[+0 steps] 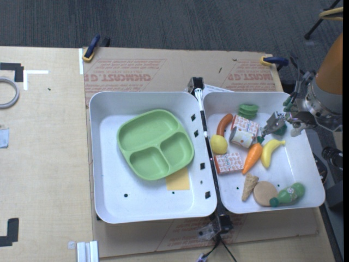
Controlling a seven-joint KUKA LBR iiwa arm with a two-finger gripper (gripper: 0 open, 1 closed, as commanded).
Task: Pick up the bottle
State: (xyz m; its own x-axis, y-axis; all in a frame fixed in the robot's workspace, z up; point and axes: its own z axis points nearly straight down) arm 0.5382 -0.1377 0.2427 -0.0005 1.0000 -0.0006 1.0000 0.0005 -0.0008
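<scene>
We are at the approach step: our gripper (274, 125) hangs over the upper right of the right bin (305, 171), just above the banana (271, 152) and beside the small can (241, 139), and nothing sits between its fingers. The fingers look parted, one silvery tip pointing left toward the carton (245, 126), so we read the tool as open and empty. The bottle (287, 195), green with a pale label, lies on its side in the bin's near right corner, touching the round cookie (264, 192) and close to the bin wall. It lies well apart from the gripper, with the banana between them. We judge that the next move calls for carrying the tool toward the near corner, turning the fingers across the bottle's narrow body, and coming down without nudging the cookie or catching the rim. A carrot (252, 156), a cone (249, 186), a lemon (218, 144), a second carton (229, 162) and a green lid (248, 111) crowd the rest of the bin. The left bin (109, 195) holds a green tray (155, 143) over a yellow card (179, 181). The cardboard (125, 72) underneath bears red print that reads upside down and mirrored, too blurred to make out; the cartons' red patterning and the bottle's label are also illegible.
</scene>
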